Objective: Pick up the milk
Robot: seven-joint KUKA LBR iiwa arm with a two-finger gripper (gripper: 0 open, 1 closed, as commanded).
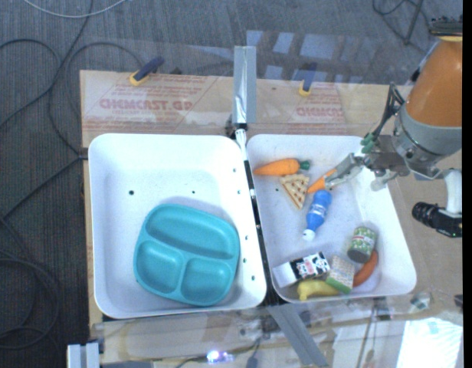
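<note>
Evidently, the milk (302, 267) was not yet picked up and lay in the right bin (392, 205), well apart from the gripper (345, 171), whose finger state could not be determined.

Arm (439, 83), right side of the camera view: large rounded segment, glossy orange, bulbous in outline, paler highlight along its upper edge. Below it, a grey collar of matt metal, ring-shaped, with a darker seam underneath. Wrist section: dark grey to black, compact, with thin black cables looping along its left side and a small teal-green fitting where they meet the housing. Gripper (345, 171): slim, metallic grey with light reflective faces, elongated and tapering to a narrow end. Screws and printed markings too small to make out. Surfaces clean, no visible labels or stickers.
</note>
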